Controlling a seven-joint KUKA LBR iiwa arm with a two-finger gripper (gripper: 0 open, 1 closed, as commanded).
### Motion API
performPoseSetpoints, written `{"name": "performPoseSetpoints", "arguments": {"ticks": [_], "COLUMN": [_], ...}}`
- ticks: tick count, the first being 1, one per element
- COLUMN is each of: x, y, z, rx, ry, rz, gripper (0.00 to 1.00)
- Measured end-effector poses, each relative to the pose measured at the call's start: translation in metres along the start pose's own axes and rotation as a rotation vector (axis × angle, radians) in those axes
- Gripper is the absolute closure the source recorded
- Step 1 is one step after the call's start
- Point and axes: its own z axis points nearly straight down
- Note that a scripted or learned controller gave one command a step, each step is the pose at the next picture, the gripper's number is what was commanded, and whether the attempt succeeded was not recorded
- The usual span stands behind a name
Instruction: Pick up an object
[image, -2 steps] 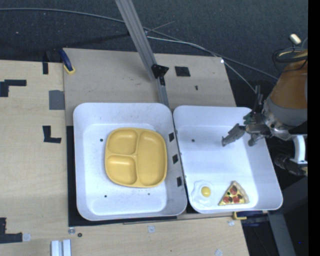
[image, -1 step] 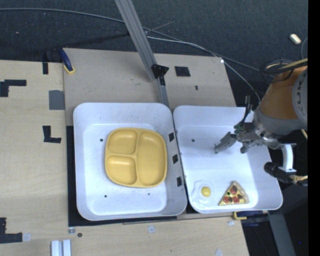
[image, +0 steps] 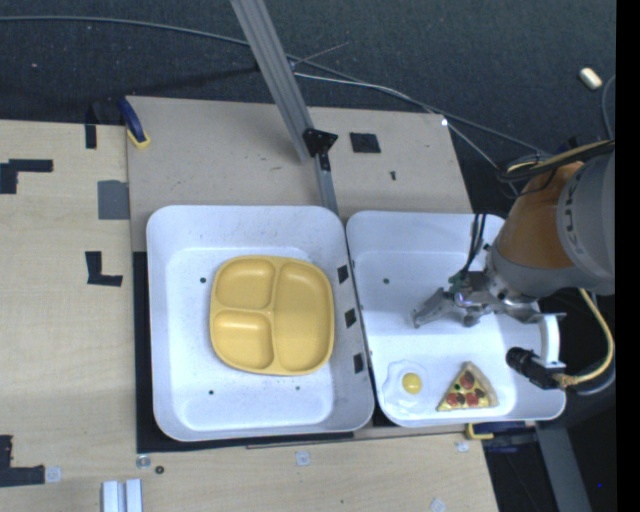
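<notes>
Bench (image: 250, 150) w/ two white bins side by side, seen from above at a slant.

Left bin (image: 170, 300): holds yellow divided plate (image: 271, 314), three compartments, lying flat about the middle of the bin floor, a bit toward the far side. Well apart from the arm, so prob. not the target for now.

Right bin (image: 400, 240): two small toys along the near edge. Fried egg (image: 408, 383) near the near-left corner, flat on the floor. Pizza slice (image: 467, 389) just beside it to the right, also flat, point turned toward the far side. Both close to the near wall, which leaves little room for a finger on that side, so approach from the bin's middle looks easier.

Gripper (image: 425, 315) over the middle of right bin, reaching in from the right edge, fingers pointing left and slightly down toward the floor. Nothing visible between them. Jaw state: cannot tell, tips too small and blurred against the white. Tool apart from egg and pizza, both nearer the near edge than the tips. Grey arm w/ orange band (image: 535, 225) above the bin's right edge.

Judgement: pick not yet made; needs a move toward the near edge, then descent.
</notes>
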Motion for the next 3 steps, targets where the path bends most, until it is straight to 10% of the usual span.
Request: {"name": "performPoseSetpoints", "arguments": {"ticks": [1,2,3], "x": [0.000,0.000,0.009], "y": [0.001,0.003,0.005], "z": [0.006,-0.006,-0.053], "rx": [-0.009,-0.016,-0.010], "ry": [-0.003,-0.004,-0.001], "rz": [-0.001,-0.001,-0.002], "gripper": [0.00,1.00,1.00]}}
